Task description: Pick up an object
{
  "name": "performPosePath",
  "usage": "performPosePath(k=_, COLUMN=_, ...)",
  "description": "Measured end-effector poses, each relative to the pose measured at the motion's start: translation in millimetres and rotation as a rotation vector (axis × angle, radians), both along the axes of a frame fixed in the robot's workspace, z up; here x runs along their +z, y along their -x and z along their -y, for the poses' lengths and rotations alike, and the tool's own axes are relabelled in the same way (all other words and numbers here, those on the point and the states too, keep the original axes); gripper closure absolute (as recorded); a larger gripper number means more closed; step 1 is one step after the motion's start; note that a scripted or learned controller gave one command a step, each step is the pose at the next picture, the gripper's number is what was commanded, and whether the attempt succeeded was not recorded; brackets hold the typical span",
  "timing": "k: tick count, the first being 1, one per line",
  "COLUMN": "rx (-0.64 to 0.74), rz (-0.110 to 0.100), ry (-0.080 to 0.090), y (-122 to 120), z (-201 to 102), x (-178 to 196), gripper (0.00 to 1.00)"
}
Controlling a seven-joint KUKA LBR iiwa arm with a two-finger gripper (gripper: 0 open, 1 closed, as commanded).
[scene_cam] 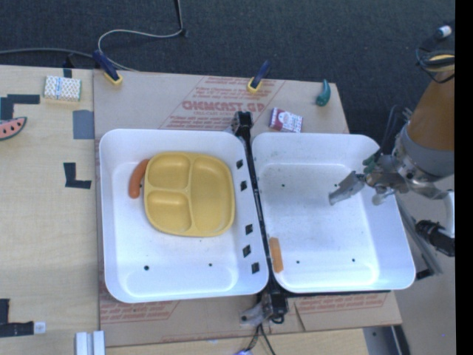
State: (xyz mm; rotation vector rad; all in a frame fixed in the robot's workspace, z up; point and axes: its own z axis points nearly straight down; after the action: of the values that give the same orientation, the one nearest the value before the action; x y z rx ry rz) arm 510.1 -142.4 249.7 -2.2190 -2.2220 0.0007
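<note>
End effector point(349, 191) hangs over right bin point(384, 150), near its right wall, tip pointing toward the bin's middle. Can't tell its state, grey on white and too small. Nothing visible held; contact with the bin floor not clear either.

Nearest candidate: small orange carrot-like piece point(276, 254) in the right bin's near-left corner, just beside the divider between the bins. It lies toward the front-left from the end effector, across bare bin floor, apart from it. Long axis runs roughly front-to-back, parallel to the left wall. Judgement: tight against the wall, so a grasp across the short axis risks a finger hitting the wall.

Left bin point(111, 198): yellow divided plate point(188, 194) in the rear half, orange sausage-shaped piece point(136, 179) touching or just beside the plate's left rim, long axis also about front-to-back. Both well apart from the end effector, across the divider.

Single arm point(436, 135), reaching in from the right edge of the bench point(44, 198). Pickup not yet done, judging by the layout.
</note>
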Motion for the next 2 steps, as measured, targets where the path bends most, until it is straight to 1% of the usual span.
performPosePath(k=1, rx=0.000, rz=-0.003, ry=-0.001, y=4, z=-48, x=-109, gripper=0.00)
performPosePath(k=2, rx=0.001, rz=0.001, ry=0.000, y=-55, z=-105, x=-66, gripper=0.00)
